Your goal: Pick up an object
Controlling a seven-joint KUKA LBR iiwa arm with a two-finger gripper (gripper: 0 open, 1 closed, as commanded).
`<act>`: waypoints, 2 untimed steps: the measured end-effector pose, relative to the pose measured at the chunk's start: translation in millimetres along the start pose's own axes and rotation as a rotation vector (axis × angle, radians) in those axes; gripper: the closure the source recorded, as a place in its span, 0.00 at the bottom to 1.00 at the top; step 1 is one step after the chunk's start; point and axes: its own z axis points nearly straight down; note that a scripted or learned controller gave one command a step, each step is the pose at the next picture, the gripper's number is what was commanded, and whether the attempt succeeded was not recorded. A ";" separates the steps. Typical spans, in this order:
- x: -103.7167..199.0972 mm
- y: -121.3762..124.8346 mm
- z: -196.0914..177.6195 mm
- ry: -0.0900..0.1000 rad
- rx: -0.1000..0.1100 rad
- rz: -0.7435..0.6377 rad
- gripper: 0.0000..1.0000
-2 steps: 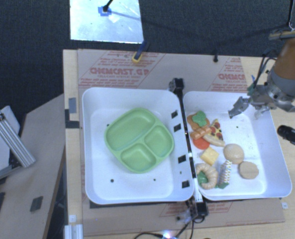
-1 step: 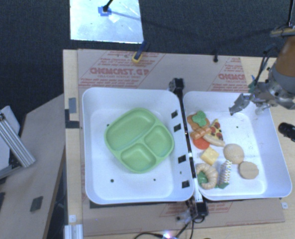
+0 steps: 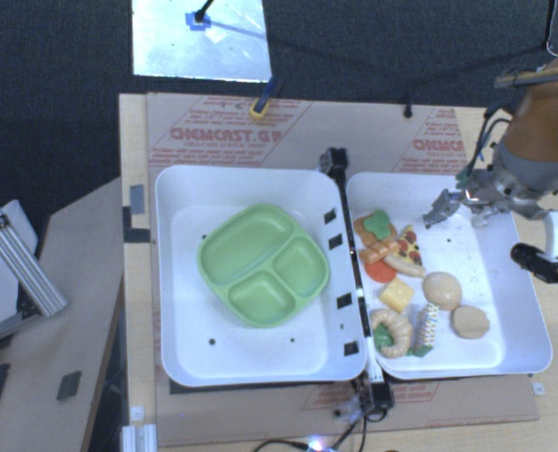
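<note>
The right bin [image 3: 504, 252] holds several toy foods along its left side: a green-topped orange piece [image 3: 374, 226], a pizza slice [image 3: 408, 252], a red slice [image 3: 380, 271], a yellow cube [image 3: 398, 295], two beige round pieces [image 3: 441, 290] [image 3: 470, 322], a shrimp [image 3: 391, 328] and a striped stick [image 3: 426, 328]. My gripper [image 3: 457, 212] hangs over the bin's upper middle, up and to the right of the pizza slice. It is open, with nothing between its fingers [image 3: 438, 211].
A green divided plate [image 3: 264, 264] lies in the left bin [image 3: 180, 224]. A black divider with clips [image 3: 346, 252] separates the bins. A black part [image 3: 540, 262] sticks out over the right bin's right rim. Bare white floor lies under the gripper.
</note>
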 end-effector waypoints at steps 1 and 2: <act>3.9 3.1 60.7 0.001 0.003 -0.003 0.00; 4.4 6.2 72.7 0.001 -0.004 -0.003 0.00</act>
